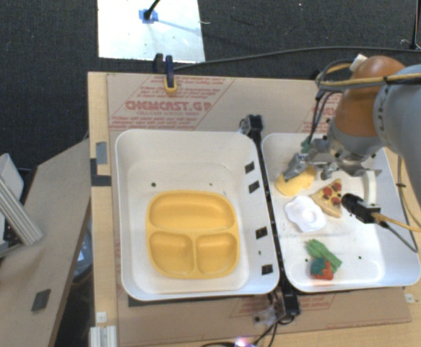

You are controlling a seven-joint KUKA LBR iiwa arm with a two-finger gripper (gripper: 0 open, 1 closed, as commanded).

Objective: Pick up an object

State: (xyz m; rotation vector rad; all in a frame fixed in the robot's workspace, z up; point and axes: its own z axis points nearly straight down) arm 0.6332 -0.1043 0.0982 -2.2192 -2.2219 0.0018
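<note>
Nearest the camera, a small green-and-red toy vegetable bundle (321, 259) is lying at the front of the right-hand shallow white bin (398, 270), just ahead of a white fried-egg-shaped toy (305, 214). Beside the egg, a toy pizza slice with red toppings (331, 197) is resting, and a pale yellow rounded toy piece (295, 184) is sitting up toward the bin's back half.

The left-hand shallow white bin (134, 157) is carrying a yellow plastic divided tray (192, 233), well apart from the action.

The grey arm with its orange band (365, 92) is reaching in from the right, and the hand (313, 163) is hanging low over the pale yellow piece, its metal fingers (294, 166) pointing down at that toy's upper edge. Whether the hand is released or clenched cannot be told from this angle, and nothing is visibly sitting between the fingers.

This is looking like the approach-and-descend step, with the yellow piece as the likely target. The next move is calling for the fingers to straddle the toy squarely, close firmly, then lift straight up clear of the pizza slice and egg, which are crowding just beside it. On the cardboard-covered table (196, 96), nothing else is in play.
</note>
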